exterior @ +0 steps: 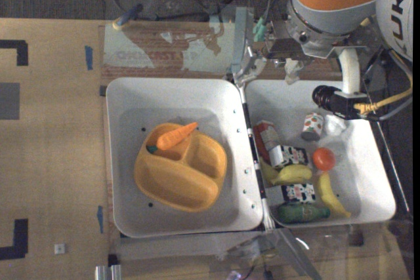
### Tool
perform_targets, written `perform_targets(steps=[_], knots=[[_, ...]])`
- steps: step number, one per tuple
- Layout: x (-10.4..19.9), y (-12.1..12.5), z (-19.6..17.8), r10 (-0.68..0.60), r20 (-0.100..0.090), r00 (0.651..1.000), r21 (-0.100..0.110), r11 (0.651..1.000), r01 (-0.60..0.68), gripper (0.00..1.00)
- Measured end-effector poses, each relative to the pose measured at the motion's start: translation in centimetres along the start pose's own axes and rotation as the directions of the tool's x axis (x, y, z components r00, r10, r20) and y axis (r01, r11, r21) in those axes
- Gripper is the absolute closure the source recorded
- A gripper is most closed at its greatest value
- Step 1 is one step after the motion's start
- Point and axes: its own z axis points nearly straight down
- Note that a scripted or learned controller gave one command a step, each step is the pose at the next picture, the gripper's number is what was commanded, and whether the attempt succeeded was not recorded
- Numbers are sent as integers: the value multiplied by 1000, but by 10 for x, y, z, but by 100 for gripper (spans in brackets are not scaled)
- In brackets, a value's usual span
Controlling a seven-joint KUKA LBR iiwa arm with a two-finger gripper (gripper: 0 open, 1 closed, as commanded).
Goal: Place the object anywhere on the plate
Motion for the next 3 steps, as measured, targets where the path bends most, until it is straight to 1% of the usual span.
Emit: perform_targets(steps=[1,2,3], knots=[[-8,-64,17,-34,0,999,4,999,34,0],[-88,-79,0,23,1,1000,0,1000,-23,0],[-185,-89,-36,32,2,999,-1,999,-32,0]])
